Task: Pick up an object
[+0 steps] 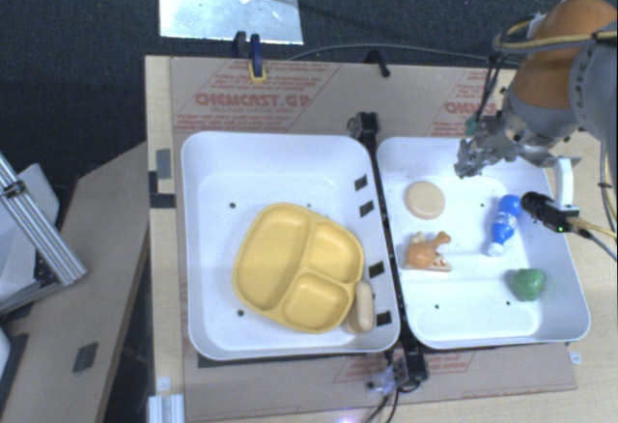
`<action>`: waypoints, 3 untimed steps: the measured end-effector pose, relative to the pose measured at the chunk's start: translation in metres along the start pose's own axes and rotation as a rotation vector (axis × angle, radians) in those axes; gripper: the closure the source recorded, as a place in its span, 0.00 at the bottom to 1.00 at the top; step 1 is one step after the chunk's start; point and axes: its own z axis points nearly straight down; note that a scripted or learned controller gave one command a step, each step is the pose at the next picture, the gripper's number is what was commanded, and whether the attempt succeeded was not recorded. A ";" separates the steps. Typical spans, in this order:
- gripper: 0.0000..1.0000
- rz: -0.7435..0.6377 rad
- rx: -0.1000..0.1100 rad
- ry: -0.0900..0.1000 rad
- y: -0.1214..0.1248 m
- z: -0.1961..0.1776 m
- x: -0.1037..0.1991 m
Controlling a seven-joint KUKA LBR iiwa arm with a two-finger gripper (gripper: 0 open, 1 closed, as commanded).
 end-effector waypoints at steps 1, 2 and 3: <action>1.00 -0.001 0.000 0.000 0.003 -0.044 -0.001; 1.00 -0.002 0.000 0.000 0.005 -0.099 -0.001; 1.00 -0.005 0.005 0.003 0.004 -0.083 0.048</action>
